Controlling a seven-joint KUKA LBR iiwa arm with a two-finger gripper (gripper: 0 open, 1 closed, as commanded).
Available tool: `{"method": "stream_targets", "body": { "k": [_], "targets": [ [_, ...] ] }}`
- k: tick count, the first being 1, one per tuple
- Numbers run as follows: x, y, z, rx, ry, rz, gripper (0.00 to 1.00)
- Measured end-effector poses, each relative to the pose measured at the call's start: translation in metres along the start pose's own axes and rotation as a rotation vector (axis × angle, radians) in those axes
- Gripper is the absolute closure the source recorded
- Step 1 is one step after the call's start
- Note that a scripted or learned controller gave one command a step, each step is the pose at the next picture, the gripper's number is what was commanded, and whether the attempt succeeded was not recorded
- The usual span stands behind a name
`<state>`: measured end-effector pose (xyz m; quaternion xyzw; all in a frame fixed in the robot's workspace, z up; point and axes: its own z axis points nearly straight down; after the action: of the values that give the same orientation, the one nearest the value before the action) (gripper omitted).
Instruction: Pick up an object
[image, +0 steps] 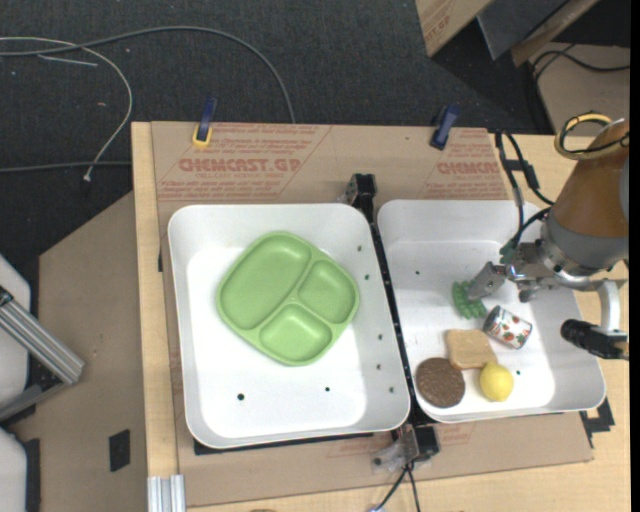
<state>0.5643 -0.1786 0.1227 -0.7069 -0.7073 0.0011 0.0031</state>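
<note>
Fingers (490, 283) spread, grasping nothing. Green toy (464, 297) just below-left of fingertips; can (507, 327) beside, below-right. Risk: toy nudged aside on closing; can bumped, rolling toward lemon (496, 382).

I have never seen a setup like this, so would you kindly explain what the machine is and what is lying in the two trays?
This is one camera fixed above a bench, looking down at a slant. The grey and orange shape at the right is a robot arm; its gripper reaches into the right bin, just above a small green object. Whether it holds anything cannot be told. Nearby lie a small can, a tan square piece, a brown round disc and a lemon. The left bin holds a green divided plate.
</note>
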Motion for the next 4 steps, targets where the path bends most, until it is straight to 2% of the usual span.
{"method": "stream_targets", "body": {
  "k": [1,2,4],
  "targets": [
    [0.001,0.0,0.04,-0.001,0.0,0.001,0.0],
    [0.001,0.001,0.026,-0.006,-0.001,0.001,1.0],
    [0.003,-0.003,-0.097,-0.014,-0.006,0.0,1.0]
  ]
}}
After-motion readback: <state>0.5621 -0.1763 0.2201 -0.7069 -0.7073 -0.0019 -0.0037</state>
